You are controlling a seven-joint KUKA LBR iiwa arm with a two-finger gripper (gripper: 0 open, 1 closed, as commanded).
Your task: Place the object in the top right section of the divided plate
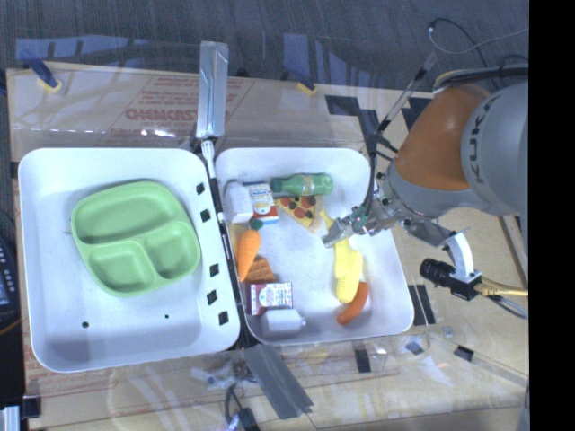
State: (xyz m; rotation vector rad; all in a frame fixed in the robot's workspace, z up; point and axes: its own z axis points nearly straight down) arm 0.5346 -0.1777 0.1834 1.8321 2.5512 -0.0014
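A green divided plate [135, 236] lies in the left bin [54, 330], with no food on it. The right bin [382, 281] holds the food items: a yellow banana [347, 268], a red-orange sausage [353, 303], a pizza slice [300, 210], a green bottle [304, 185], a carrot [247, 251], a small white carton [255, 201] and a dark red carton [270, 296]. My gripper [340, 230] hangs over the right bin, just above the banana's upper end and right of the pizza slice. Nothing shows between its fingers.
A white block [282, 321] lies at the right bin's front edge next to the dark red carton. A metal divider strip [212, 97] runs between the two bins. The arm's grey and orange body [458, 151] looms over the bench at the right.
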